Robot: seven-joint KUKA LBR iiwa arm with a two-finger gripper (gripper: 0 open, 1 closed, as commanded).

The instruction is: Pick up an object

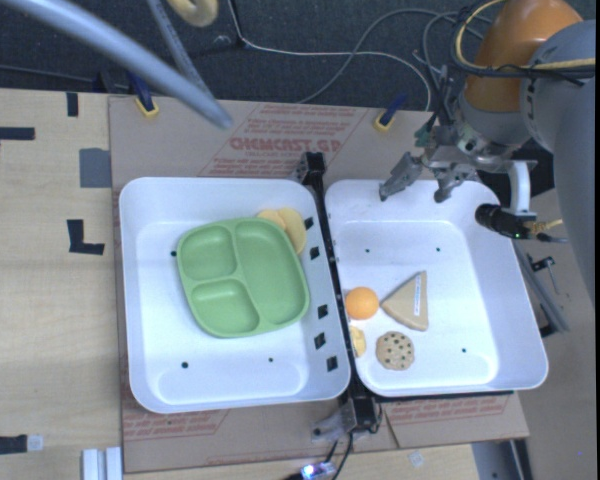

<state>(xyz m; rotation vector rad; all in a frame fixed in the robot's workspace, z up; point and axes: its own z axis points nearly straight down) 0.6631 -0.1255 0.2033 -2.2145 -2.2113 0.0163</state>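
Two dark fingers [398, 179] splay wide apart with nothing between them as the gripper [421, 184] hangs over the far rim of the right bin [500, 298], near that bin's far left corner, close to where the two bins meet. Behind the fingers, the grey wrist runs back to the orange band [515, 38] and the bulk of the arm [570, 118], which leans in from the right side of the bench [40, 268]. Down inside the right bin, toward its left wall and near edge, lie the loose things on offer: a small orange ball [361, 302], a tan wedge [409, 302] just beside it, a round chocolate-chip cookie [394, 350] nearer the front, and a small yellowish piece [357, 341] pressed against the left wall. All sit well apart from the open fingers. In the left bin [145, 298], a green divided plate [242, 276] with three compartments fills the middle, and a pale yellow item [290, 223] peeks out from behind its far right edge, partly hidden by it, against the divide between bins. Both bins rest on a cardboard sheet [280, 133] printed in red, with black cables trailing across the dark floor beyond the bench's far edge.
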